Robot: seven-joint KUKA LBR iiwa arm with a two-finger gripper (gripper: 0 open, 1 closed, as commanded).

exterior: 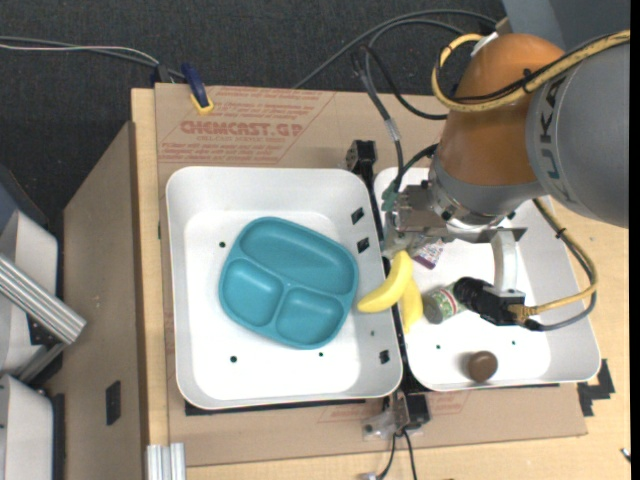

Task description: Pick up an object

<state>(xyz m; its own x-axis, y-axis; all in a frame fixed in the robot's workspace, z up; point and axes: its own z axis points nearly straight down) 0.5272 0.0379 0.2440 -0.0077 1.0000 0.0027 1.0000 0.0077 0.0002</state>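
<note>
Banana (pixel 392 290) — bottle (pixel 443 303) beside — across divider (pixel 389 313)

Two white bins (pixel 190 268) sit on a cardboard sheet (pixel 250 118) with a blue clamp (pixel 196 90)

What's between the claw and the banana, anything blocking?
Nothing visible blocks it. The claw sits just above the banana, which lies across the divider between the two bins. The small bottle lies beside the banana in the right bin, close enough that it could crowd a grasp.
</note>
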